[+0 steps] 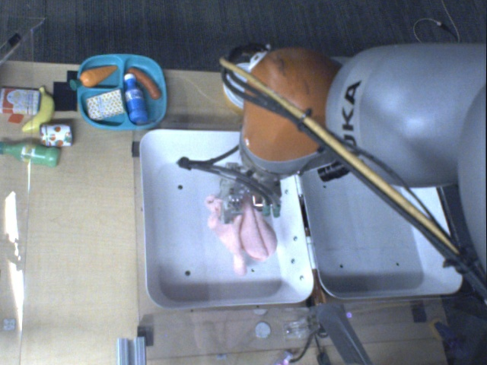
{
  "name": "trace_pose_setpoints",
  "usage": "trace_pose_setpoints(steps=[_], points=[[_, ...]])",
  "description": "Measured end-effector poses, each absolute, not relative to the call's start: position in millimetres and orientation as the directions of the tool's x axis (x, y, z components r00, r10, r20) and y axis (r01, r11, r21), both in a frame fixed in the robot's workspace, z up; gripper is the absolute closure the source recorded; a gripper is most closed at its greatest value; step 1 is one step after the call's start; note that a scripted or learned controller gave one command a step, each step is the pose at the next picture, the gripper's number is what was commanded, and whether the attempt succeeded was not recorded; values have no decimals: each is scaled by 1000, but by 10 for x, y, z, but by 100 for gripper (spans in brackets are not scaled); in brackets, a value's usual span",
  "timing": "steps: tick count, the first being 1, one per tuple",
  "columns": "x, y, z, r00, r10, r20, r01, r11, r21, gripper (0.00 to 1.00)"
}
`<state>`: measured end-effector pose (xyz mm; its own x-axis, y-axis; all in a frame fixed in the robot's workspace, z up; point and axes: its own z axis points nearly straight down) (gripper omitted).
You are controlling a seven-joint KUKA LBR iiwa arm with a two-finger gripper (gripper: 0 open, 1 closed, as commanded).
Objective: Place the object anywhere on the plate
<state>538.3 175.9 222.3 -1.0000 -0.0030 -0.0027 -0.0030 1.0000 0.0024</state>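
We view the bench from above. The arm reaches in from the right, and its orange band sits over the left bin. Below the band, the gripper hangs directly above a pink soft toy, the object to be moved. The toy lies on the bin floor toward the right wall, its upper end under the gripper's metal parts. We cannot tell how the tool is set, since the wrist hides its tip, nor whether the toy is gripped or merely lies beneath it. The right bin lies beside the left one. A blue divided plate stands on the bench well apart, beyond the left bin's far corner, already bearing toy food. We judge that the pick is in hand and that a long carry leftward comes next.
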Motion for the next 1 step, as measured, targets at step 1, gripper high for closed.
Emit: trace_pose_setpoints(steps=[1], points=[[5385,1757,2225,-1000,-3,-3,-3,1000,3,0]])
